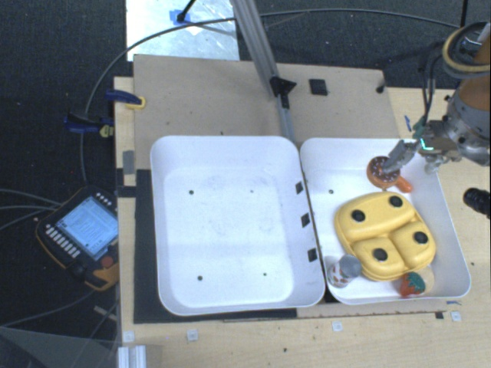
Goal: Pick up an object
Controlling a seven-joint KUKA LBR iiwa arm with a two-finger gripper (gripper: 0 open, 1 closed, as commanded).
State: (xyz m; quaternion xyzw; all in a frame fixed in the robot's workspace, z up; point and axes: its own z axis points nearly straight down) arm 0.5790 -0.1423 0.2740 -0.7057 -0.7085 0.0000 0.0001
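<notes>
Tabletop (230, 98) first, since it carries everything: two shallow white bins side by side, the left bin (222, 221) bare white inside, the right bin (330, 175) holding all the candidates. Biggest of these is a yellow moulded toy (386, 234) with dark round spots, lying in the middle of the right bin. Next down in size comes a small brown ring-shaped piece (379, 172) with an orange bit just beside it, near the bin's far wall. Along the near wall sit a small grey-and-white object (343, 269) and a small red-and-green one (413, 284), the latter touching the yellow toy's near edge. My gripper (399, 159) hangs over the far right corner of the right bin, right at the brown ring; whether it is released or clenched I cannot tell from this angle, and I see nothing plainly caught in it. I judge this the approach step. Next I need to settle squarely over the ring, close on it, and lift straight.
</notes>
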